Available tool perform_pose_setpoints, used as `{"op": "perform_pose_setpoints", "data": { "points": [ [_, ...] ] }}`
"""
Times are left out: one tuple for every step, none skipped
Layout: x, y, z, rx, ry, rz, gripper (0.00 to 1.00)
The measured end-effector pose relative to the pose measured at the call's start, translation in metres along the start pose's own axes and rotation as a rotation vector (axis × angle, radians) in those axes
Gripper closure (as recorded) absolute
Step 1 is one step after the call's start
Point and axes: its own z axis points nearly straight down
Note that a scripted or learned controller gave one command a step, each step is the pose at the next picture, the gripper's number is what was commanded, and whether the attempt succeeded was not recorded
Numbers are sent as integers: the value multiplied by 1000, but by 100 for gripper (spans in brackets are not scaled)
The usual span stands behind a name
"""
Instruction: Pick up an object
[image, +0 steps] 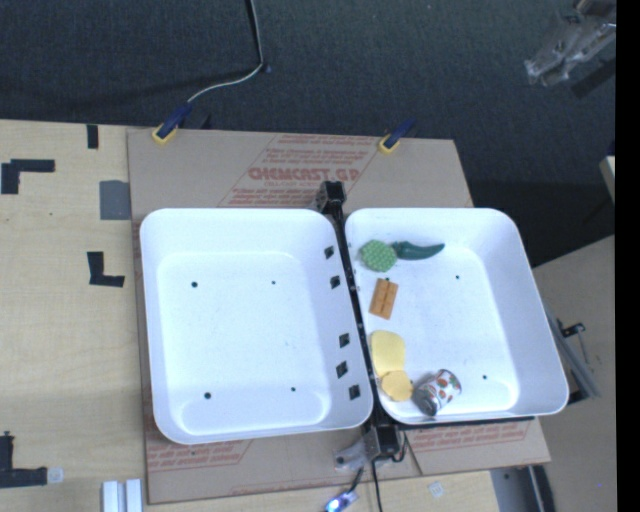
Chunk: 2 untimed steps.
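Observation:
The right bin (500, 300) holds several small objects along its left side. A green round piece with a dark green stem (392, 253) lies at the top. Below it sits an orange block (384, 298). Two yellow pieces (389, 352) (396, 384) lie lower down, and a shiny silver and red object (437, 389) rests at the bin's front. My gripper (572, 50) hangs blurred at the top right, high above and well away from the bins.
The left bin (240, 320) sits beside the right one, joined by a black clip strip (345, 300). Both rest on a cardboard sheet (300, 170) held by clamps. A cable (245, 70) runs across the dark floor at the back.

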Motion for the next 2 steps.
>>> {"op": "perform_pose_setpoints", "data": {
  "points": [
    [-82,0,3,4,0,2,100],
    [-77,1,2,3,1,-5,0]
  ]
}}
